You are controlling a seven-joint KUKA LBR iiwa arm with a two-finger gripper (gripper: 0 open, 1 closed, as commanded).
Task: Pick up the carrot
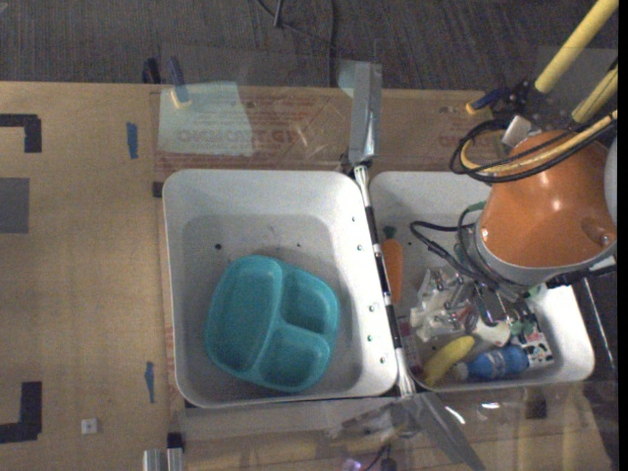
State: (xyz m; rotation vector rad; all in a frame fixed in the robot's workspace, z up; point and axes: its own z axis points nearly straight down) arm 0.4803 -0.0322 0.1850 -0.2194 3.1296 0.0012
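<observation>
Approach step: gripper (469,310), grip state unreadable, hovers right of carrot (392,268); next move needs a leftward shift.

A teal divided plate (273,323) with three compartments lies in the left white bin (186,204), towards its front half, resting flat on the floor. The right white bin (412,196) sits just beside it, their rims touching along the middle. Near the front of the right bin a yellow banana (447,357) lies at a slant, and just beside it, to its right, a blue bottle (498,363) lies on its side. Both bins stand on a wooden bench (78,292) marked with strips of blue tape (131,139) and black tape (26,129).
</observation>
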